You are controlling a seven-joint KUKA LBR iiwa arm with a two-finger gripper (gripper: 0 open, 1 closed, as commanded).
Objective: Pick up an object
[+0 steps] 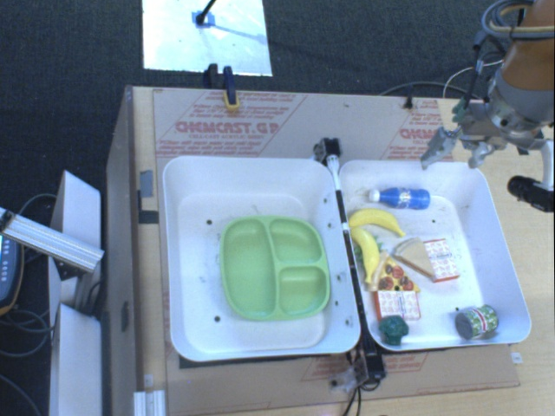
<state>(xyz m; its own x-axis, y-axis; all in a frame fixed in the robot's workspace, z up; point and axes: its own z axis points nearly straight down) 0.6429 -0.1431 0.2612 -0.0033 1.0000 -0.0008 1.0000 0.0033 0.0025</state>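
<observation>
My gripper (457,152) hangs above the back rim of the right bin (507,258), open, with nothing between its spread fingers. Below it in that bin a blue bottle (401,198) lies on its side. In front of the bottle are two yellow bananas (375,220), a sandwich wedge (414,256), a red-and-white carton (443,260), a pizza slice (395,277) and a small red box (397,305). A green broccoli piece (393,328) and a tin can (477,321) rest near the front wall.
The left bin (191,198) holds a green divided plate (276,267). A black clamp (328,152) sits on the divider between the bins. Cables trail behind the arm at the upper right.
</observation>
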